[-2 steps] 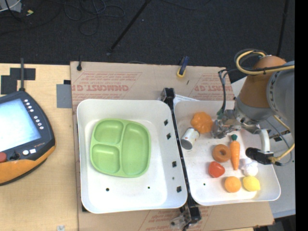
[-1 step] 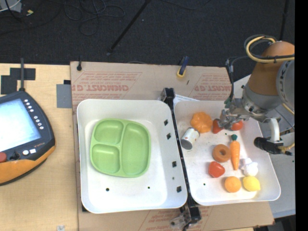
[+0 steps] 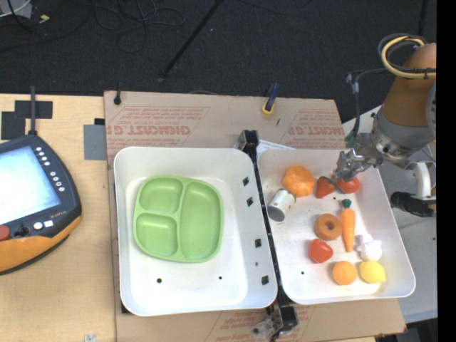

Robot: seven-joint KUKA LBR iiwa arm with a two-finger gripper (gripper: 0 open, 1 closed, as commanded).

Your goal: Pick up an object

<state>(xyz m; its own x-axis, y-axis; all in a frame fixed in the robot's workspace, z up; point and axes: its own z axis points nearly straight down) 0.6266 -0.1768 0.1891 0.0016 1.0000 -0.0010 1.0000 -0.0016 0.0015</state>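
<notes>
Lower right of frame, right bin [image 3: 399,280]: yellow lemon [image 3: 372,271], orange fruit [image 3: 344,273], red pepper [image 3: 320,250], carrot [image 3: 348,226] upright beside a brown doughnut [image 3: 328,226]. Mid-frame, left bin [image 3: 128,191] held a green divided plate [image 3: 178,218]. Farther up the right bin: grey cup [image 3: 280,205] on its side, orange pepper [image 3: 299,180], red strawberry [image 3: 325,187]. Red tomato [image 3: 349,185] lay just below the claw [image 3: 349,164], touching or nearly. Could not tell the claw's state.

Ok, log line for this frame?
phase: reach | gripper: over right bin, above strawberry and tomato | holding: nothing seen | left bin: green plate
</notes>
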